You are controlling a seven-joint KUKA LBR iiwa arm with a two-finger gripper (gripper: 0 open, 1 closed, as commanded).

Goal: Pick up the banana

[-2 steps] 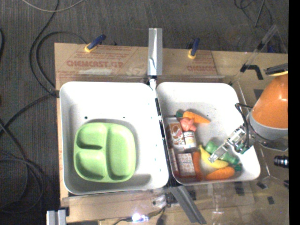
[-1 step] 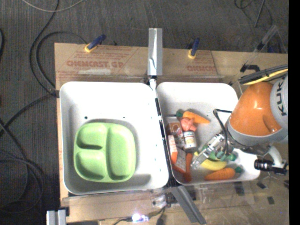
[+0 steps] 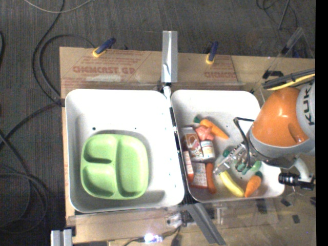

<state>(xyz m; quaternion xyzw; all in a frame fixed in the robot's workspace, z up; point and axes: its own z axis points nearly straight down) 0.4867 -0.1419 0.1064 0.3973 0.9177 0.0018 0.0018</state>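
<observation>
A brown bench [image 3: 148, 68] carries two white bins. The left bin [image 3: 72, 106] sits at nine o'clock. The right bin [image 3: 246, 99] touches it at three o'clock.

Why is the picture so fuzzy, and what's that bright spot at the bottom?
Camera view: soft and grainy throughout, so the small items around the banana smear together; the gripper is blurred too; the bright spot is glare at the bench edge; the green tray casts a soft shadow in the left bin.

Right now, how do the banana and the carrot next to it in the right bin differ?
The banana is yellow; the carrot is orange with a green top. The banana lies slanted along the bin floor, lower end toward the bin's front; the carrot stands steeper, leaf end up toward the gripper. Both lie in the right bin, near its front right corner.
</observation>
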